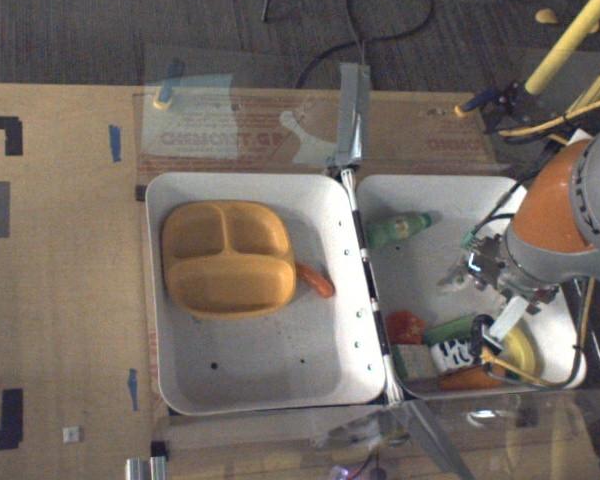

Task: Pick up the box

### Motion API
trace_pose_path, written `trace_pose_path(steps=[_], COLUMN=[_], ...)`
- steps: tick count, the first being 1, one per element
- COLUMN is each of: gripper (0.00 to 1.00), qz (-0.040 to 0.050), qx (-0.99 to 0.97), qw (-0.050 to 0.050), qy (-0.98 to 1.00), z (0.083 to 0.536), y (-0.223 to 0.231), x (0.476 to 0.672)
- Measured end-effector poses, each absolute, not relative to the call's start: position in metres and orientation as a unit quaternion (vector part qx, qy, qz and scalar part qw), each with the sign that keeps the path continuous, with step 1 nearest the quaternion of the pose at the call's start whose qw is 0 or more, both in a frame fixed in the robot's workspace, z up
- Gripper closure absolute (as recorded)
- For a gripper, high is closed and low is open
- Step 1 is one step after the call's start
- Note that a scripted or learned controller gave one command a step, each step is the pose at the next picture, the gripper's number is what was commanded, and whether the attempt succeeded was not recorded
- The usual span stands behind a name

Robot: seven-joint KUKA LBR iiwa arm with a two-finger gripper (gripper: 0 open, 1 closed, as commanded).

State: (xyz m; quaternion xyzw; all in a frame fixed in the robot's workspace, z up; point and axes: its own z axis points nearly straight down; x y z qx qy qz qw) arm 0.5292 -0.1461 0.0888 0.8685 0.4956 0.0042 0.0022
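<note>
White plastic, two shallow bins pushed together on a tan bench [60, 268]. The left bin [270, 363] has a mustard-yellow divided tray [227, 258] parked in its far half, close to the left wall and the far rim. An orange carrot [315, 281] touches the tray's right edge and points towards the wall shared with the other bin. The whole near half of that bin is bare floor, so plenty of room there.

The right bin [420, 278] is the messy one. A green bottle with a yellow cap [398, 228] lies near the far-left corner, just beside the shared wall. Below it there's an open patch of floor through the middle. Then the near edge is packed:
- a red round thing [405, 326] against the shared wall
- a dark green long item [450, 330] just beside it
- a white item with black print [458, 353]
- an orange piece [470, 378] right along the near rim
- something yellow [523, 353] towards the right wall

The box [413, 362] looks like the small tan-greenish one jammed into the near-left corner. It sits against both walls, with the red thing just above it and the white item touching its right side. Tight spot, barely any free edge.

The gripper [470, 270] hangs over the middle-right of the right bin, above the open floor and apart from the box. It's too blurry to tell whether it's spread or pinched together, and nothing visible is in it.
</note>
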Motion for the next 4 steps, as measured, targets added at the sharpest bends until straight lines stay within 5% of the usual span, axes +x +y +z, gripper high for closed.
trace_pose_path(steps=[1,2,3,4], gripper=[0.0,1.0,1.0,1.0], qz=[0.0048,0.007,0.0028,0.005], qx=[0.905,0.906,0.911,0.923], qw=[0.003,0.005,0.001,-0.001], qy=[0.425,0.423,0.412,0.384], z=[0.089,0.1,0.088,0.088], y=[-0.134,-0.136,-0.204,-0.213], x=[0.483,0.485,0.521,0.486])
